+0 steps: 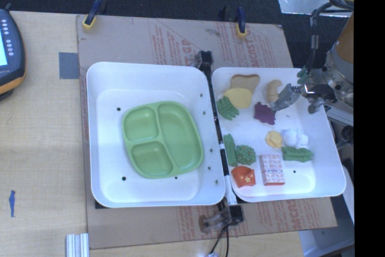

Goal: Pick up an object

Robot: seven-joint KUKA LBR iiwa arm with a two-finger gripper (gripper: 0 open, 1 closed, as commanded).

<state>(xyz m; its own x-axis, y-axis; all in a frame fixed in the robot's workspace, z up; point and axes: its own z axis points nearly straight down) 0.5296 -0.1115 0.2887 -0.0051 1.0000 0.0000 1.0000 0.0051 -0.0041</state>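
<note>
The right white bin (325, 183) holds several toy foods. Among them are a bread slice (245, 80), a yellow piece (239, 97), a tan pastry (274, 90), a purple grape bunch (263, 112), a white lump (295, 137) and a red-and-white carton (272, 169). My gripper (299, 102) hangs over the bin's upper right part, just right of the pastry and the grapes. Its fingers (285, 99) are spread open, with nothing between them.
The left white bin (102, 183) holds a green divided plate (161, 139). More items lie in the right bin: leafy greens (227, 107), broccoli (245, 154), a green bean (298, 154) and a red piece (243, 176). A black clamp (205, 59) sits between the bins. A pendant (9, 51) rests far left.
</note>
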